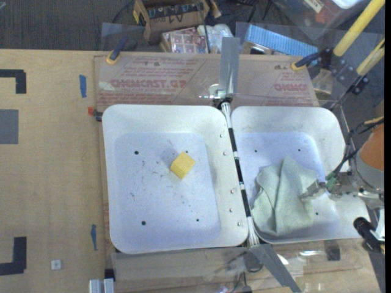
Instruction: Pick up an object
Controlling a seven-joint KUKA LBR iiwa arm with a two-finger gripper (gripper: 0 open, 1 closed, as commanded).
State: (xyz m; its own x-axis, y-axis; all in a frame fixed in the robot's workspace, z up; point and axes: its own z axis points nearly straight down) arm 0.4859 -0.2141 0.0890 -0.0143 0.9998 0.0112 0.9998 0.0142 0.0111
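Observation:
A small yellow block [182, 165] lies near the middle of the left bin [116, 133]. In the right bin [324, 127], a crumpled pale green cloth [280, 195] fills the front left part. My gripper [313, 191] reaches in low from the right, and its tip is at the cloth's right edge. The tip is too small and blurred to tell whether it touches the cloth. The arm's orange band [374, 152] is at the right edge of the view.
A metal divider post [228, 66] stands at the back between the bins. A cardboard sheet [159, 81] lies behind them, and boxes and clutter lie beyond the bench. Bare wooden bench top [49, 163] stretches to the left.

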